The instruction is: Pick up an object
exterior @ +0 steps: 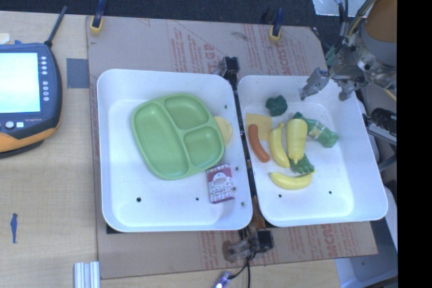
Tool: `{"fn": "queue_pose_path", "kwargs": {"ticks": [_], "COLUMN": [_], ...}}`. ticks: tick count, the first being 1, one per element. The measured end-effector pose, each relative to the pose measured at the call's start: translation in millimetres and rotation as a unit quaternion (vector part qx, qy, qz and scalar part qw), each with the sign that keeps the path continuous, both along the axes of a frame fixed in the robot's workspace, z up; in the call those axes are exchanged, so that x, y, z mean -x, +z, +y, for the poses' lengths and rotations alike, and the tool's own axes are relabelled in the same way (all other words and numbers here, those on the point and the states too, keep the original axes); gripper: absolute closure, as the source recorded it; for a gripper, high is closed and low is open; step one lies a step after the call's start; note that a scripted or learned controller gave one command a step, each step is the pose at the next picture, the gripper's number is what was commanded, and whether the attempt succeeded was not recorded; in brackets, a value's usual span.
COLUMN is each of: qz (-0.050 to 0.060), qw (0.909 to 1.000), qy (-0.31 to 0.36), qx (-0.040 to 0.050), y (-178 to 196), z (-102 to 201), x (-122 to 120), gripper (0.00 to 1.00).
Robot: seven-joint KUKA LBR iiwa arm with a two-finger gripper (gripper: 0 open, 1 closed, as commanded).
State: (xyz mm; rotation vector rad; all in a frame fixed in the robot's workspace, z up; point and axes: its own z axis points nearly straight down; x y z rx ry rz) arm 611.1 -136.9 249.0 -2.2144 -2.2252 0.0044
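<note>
I see my gripper [331,85] open and holding nothing, over the far right part of the right bin [358,165], near the green broccoli [276,104].

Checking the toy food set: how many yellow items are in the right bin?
3, maybe 4: corn in the middle, a banana beside it, another banana nearest the camera, and a yellow piece by the divider, partly hidden by the sausage.

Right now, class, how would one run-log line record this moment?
pincer: open, above right bin's far edge, holding nothing | right bin: toy foods, untouched | left bin: green plate, small packet | pick: not yet done
</note>
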Motion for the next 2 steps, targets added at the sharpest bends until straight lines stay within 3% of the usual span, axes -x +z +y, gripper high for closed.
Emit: {"fn": "queue_pose_path", "kwargs": {"ticks": [1, 2], "qz": [0.002, -0.003], "qw": [1.0, 1.0], "qy": [0.0, 0.001], "qx": [0.0, 0.0026], "y": [-144.1, -127.3], "z": [41.3, 38.2], "x": [41.7, 38.1], "gripper": [0.0, 1.0]}}
